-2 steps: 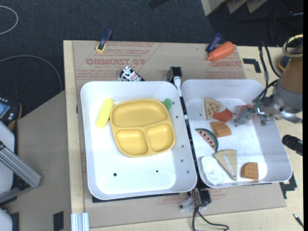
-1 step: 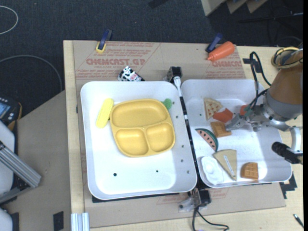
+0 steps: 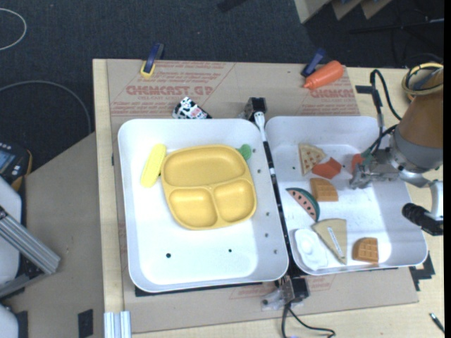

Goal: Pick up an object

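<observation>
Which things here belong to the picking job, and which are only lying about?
For the job: claw; red piece; pizza slice; watermelon slice; waffle.
Lying about: yellow divided plate; orange clamp; yellow clamp.

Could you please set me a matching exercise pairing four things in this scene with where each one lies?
Things:
1. yellow tray
2. waffle
3. orange clamp
4. watermelon slice

Places:
A. front right corner of the right bin
B. on the board behind the bins
C. middle of the left bin
D. left side of the right bin

Pairs: 1-C, 2-A, 3-B, 4-D
</observation>
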Controlling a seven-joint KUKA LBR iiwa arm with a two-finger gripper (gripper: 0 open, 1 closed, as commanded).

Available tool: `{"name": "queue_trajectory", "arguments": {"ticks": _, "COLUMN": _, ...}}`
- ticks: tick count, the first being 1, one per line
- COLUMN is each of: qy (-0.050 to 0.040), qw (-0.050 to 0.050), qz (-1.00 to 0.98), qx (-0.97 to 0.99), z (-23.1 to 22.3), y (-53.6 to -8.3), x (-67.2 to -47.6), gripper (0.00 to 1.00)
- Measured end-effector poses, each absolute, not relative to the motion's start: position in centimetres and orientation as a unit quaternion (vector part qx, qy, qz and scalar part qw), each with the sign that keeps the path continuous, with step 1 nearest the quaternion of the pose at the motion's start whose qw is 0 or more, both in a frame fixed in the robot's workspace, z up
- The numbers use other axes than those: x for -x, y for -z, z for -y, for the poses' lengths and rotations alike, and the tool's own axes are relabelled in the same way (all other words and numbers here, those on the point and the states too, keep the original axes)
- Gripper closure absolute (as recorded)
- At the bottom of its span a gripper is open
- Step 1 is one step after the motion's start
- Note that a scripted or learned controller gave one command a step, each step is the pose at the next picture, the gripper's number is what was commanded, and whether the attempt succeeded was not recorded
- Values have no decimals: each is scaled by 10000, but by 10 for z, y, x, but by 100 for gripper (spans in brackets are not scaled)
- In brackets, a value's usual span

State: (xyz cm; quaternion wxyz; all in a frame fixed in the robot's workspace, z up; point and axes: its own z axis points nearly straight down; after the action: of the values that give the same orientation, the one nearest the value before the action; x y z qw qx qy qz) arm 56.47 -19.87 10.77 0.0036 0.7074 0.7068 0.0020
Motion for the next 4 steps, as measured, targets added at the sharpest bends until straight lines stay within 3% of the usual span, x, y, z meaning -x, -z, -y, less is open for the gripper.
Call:
{"name": "queue_trajectory", "arguments": {"ticks": 2, "qy": -13, "qw": 37, "qz": -7075, "qx": -7067, "z": 199, "y": -226, "x": -568, "gripper": 100}}
{"name": "queue_trajectory", "arguments": {"ticks": 4, "qy": -1, "qw": -23, "qz": -7090, "qx": -7052, "z": 92, "y": -225, "x": -546, "gripper": 100}}
